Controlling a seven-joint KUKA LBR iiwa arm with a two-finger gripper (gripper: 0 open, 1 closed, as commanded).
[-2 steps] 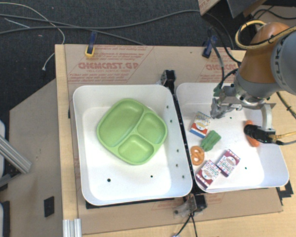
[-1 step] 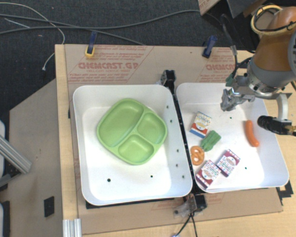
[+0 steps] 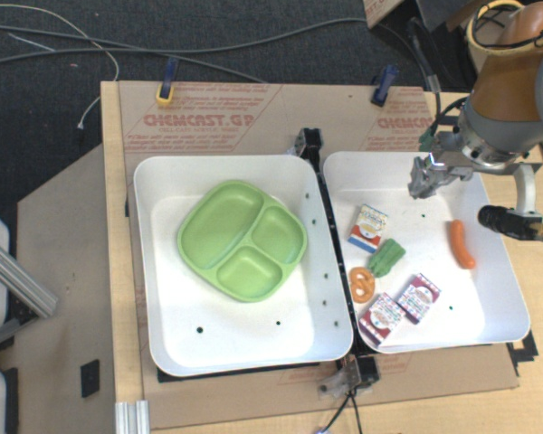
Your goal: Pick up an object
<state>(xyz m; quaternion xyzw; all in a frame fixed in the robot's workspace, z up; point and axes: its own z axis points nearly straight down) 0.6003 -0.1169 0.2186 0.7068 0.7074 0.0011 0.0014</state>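
Nearest the camera, at the R bin's (image 3: 489, 333) 6 o'clock, two red-white snack packets (image 3: 400, 306) lie touching, w/ a pretzel (image 3: 362, 284) just beside at their 10 o'clock. Above that, a green toy piece (image 3: 386, 257) and a small carton (image 3: 368, 227) sit mid-bin; an orange carrot (image 3: 462, 244) lies apart toward 3 o'clock. L bin (image 3: 154, 269) holds a green divided plate (image 3: 242, 240). Further back, at the R bin's 12 o'clock, the gripper (image 3: 423, 184) hangs over bare floor, nothing between its fingers; open vs clenched, can't tell from this angle. Judging progress: pick not yet made, no target committed. Left to do: move over an item, carton looks closest, descend, close, lift.
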